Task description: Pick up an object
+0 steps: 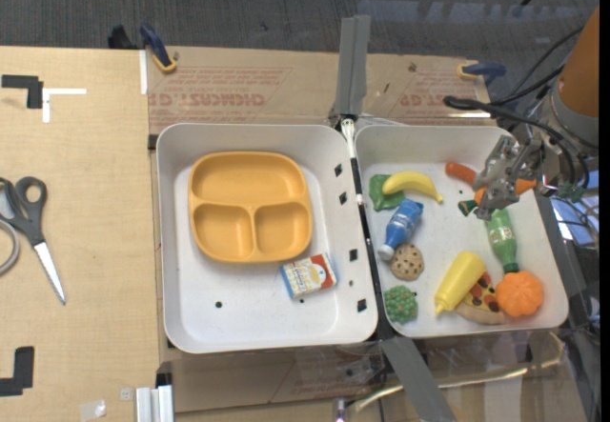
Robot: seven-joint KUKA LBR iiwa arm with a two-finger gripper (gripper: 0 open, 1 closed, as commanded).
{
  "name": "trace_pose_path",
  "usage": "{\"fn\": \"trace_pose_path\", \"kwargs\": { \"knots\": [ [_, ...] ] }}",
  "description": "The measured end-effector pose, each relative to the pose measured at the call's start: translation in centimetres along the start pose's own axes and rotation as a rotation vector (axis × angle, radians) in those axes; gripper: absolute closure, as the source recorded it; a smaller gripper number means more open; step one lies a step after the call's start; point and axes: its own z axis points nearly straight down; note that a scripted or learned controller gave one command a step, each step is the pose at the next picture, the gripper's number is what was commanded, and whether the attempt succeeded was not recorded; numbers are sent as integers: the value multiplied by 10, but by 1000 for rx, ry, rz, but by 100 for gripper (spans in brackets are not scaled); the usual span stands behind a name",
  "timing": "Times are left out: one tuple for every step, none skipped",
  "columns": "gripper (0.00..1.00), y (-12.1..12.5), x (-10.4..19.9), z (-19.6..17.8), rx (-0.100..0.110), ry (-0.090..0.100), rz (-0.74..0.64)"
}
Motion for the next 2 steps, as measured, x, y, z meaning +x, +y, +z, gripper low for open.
{"fn": "trace_pose_path", "kwargs": {
  "knots": [
    [100,13,2,170,-1,2,-238],
    [100,80,31,48,-2,0,-235]
  ]
}}
